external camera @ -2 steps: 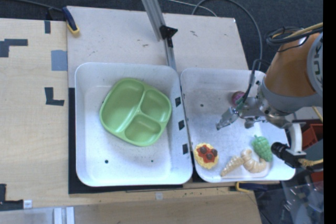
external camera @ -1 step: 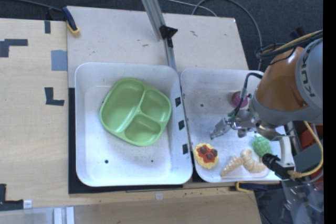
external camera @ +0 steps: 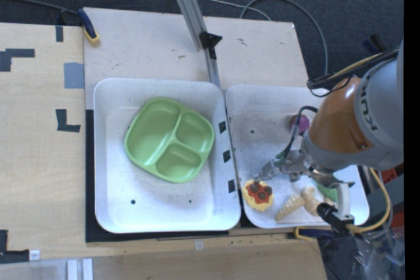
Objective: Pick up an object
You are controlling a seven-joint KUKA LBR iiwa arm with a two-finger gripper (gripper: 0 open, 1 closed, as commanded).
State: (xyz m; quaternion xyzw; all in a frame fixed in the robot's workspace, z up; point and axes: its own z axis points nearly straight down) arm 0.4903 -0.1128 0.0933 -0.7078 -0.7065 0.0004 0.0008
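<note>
My gripper [external camera: 274, 169] reaches down into the right bin [external camera: 262, 101], near its front half. Just below and left of it lies a small yellow tart with red berries [external camera: 258, 195], close to the gripper tip; I cannot tell if they touch. A beige ice cream cone [external camera: 294, 204] lies on its side to the tart's right. A green toy piece [external camera: 330, 192] sits partly under the arm at the bin's right. A small pink and purple object [external camera: 301, 121] peeks out beside the orange wrist band [external camera: 336, 121].
The left bin [external camera: 111, 141] holds a green divided plate [external camera: 170, 139]. A metal pole [external camera: 187, 0] slants over the bench behind the bins. Cables run behind the right bin and along its front right corner.
</note>
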